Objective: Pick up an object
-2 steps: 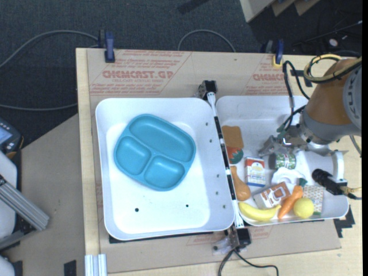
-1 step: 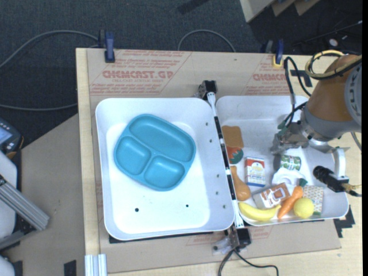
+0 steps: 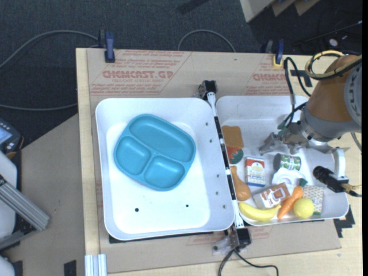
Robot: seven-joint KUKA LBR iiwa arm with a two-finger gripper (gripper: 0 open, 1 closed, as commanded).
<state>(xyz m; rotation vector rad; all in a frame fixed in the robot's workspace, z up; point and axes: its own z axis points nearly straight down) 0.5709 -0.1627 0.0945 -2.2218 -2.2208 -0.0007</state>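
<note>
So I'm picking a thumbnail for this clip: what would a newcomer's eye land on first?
The big blue divided plate, lying alone in the left bin. Next the arm's orange band at right, above the tool that hangs over the right bin. Then the toy food crowded at that bin's near end: banana, carrot, lemon.

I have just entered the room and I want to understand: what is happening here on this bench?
A grey robot arm with an orange band reaches from the right into the right white bin, its hand low over toy food: a yellow banana, an orange carrot, a lemon. The left white bin holds a blue divided plate.
</note>
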